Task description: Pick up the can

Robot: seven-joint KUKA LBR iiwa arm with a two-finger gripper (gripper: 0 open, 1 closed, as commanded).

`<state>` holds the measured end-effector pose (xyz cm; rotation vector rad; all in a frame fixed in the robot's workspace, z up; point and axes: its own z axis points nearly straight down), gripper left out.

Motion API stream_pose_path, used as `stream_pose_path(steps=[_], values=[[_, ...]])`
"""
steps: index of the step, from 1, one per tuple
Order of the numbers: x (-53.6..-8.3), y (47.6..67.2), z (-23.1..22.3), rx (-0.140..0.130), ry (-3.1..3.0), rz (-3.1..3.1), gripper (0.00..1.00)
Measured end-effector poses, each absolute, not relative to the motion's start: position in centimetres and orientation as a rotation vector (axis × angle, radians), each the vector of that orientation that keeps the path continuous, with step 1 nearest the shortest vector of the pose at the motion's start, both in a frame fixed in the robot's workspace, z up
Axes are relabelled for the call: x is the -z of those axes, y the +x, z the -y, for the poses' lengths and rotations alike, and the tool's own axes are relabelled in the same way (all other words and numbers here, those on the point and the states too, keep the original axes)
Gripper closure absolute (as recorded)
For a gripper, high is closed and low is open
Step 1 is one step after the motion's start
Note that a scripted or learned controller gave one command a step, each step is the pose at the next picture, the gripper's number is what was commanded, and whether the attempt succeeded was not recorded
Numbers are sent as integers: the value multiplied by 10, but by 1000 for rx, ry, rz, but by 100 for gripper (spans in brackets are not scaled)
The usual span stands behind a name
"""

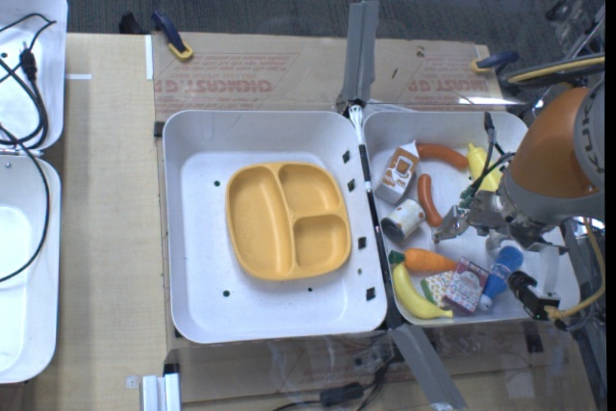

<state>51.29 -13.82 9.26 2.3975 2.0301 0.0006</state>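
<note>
The can [402, 219] is a small silvery cylinder lying on its side near the left wall of the right bin [423, 116], its dark open end facing front-left. My gripper [454, 223] hangs low over the middle of that bin, a short way to the right of the can and apart from it. It sits just beside a red sausage [428, 198]. Nothing shows in its grasp. The grey arm with its orange band [551, 152] comes in from the right and hides the bin's right side.
Around the can lie a brown-and-white carton [397, 171], a second sausage [443, 153], a carrot [429, 260], a banana [415, 295], a patterned packet [460, 287] and a blue bottle [501, 269]. The left bin [188, 236] holds a yellow divided plate [287, 218].
</note>
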Motion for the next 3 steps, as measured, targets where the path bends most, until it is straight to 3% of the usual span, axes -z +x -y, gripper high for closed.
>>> stream_pose_path(steps=[1, 2, 3], values=[[-91, 548, 201, -1, 2562, -1834, 0], [-91, 489, 157, 5, 2751, -1525, 0], [-91, 504, 196, 2, 2733, -1561, 0]])
